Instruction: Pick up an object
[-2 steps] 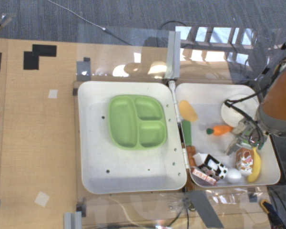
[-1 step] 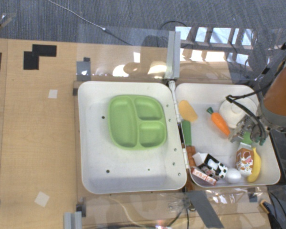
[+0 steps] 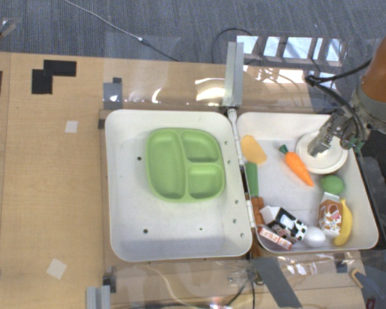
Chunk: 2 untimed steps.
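Approach step: end effector [image 3: 320, 148] hovers over white dish [image 3: 325, 159]; finger state indeterminate. Next: descend onto a target, close.

Wooden table [image 3: 45, 172] carries two shallow white bins side by side: left bin [image 3: 125, 237] at 9 o'clock, right bin [image 3: 367, 230] at 3 o'clock.
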Available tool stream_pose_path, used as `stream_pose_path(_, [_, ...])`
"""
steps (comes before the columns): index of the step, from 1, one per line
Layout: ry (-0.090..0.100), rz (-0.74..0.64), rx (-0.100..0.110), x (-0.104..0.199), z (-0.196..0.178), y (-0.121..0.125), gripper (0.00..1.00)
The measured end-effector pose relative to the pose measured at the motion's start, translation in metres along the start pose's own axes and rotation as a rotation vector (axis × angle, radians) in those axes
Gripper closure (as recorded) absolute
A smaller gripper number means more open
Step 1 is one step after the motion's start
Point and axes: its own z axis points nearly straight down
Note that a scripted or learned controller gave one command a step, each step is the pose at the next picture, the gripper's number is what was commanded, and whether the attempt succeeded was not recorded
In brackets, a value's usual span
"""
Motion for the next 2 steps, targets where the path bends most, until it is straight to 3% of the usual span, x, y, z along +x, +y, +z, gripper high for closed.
stream_pose_path(1, [0.017, 0.275, 0.011, 0.102, 0.110, 0.005, 1.00])
stream_pose_path(2, [0.004, 0.425, 0.004, 0.057, -0.054, 0.013, 1.00])
